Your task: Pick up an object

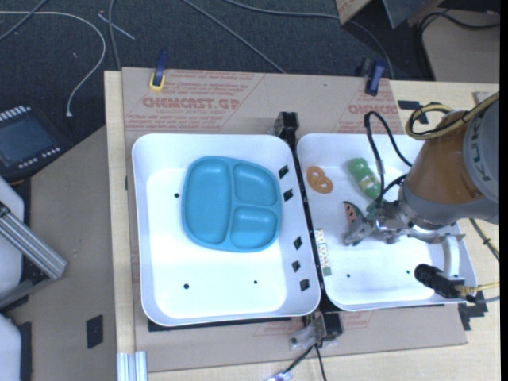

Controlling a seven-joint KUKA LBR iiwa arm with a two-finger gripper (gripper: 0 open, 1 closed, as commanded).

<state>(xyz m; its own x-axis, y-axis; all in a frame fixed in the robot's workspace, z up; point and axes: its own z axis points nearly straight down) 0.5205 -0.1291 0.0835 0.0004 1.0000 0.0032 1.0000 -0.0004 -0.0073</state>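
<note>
In the right bin lie a brown pretzel-shaped ring, a green bottle-like object and a small brown-orange piece. My gripper hangs low over the right bin's middle, just below the brown-orange piece and near the green object's lower end. The arm, grey with an orange band, reaches in from the right. I see nothing between the fingers.
The left bin holds a blue divided plate. Black clips run along the divider between the bins. A black cable loops over the right bin's back. Cardboard underlies both bins.
</note>
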